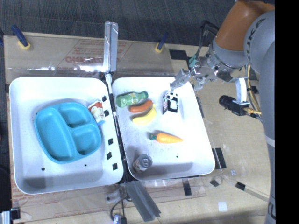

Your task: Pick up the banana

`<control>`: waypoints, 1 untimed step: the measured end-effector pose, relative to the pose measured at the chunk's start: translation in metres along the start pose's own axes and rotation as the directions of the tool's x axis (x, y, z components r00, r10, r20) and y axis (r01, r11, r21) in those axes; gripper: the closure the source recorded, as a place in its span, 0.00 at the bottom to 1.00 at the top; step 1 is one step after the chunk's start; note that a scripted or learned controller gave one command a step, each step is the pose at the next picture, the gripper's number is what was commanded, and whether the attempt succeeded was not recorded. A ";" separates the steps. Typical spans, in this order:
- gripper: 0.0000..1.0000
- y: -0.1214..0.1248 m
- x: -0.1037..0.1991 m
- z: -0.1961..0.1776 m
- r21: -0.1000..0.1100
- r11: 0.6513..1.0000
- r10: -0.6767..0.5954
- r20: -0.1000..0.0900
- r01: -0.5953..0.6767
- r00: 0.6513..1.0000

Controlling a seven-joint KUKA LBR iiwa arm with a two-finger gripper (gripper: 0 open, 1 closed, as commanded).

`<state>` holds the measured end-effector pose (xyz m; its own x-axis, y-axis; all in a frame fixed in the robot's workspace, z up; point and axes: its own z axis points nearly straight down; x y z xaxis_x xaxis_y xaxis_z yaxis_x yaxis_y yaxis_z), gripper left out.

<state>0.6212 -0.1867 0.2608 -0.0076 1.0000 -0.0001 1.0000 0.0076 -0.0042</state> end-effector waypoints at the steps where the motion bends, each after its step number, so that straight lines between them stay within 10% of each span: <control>1: 0.00 0.011 0.048 0.094 -0.001 0.988 -0.154 -0.001 0.154 0.988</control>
<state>0.6317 -0.1390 0.1669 -0.1611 0.9869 0.0010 0.9869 0.1611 -0.0031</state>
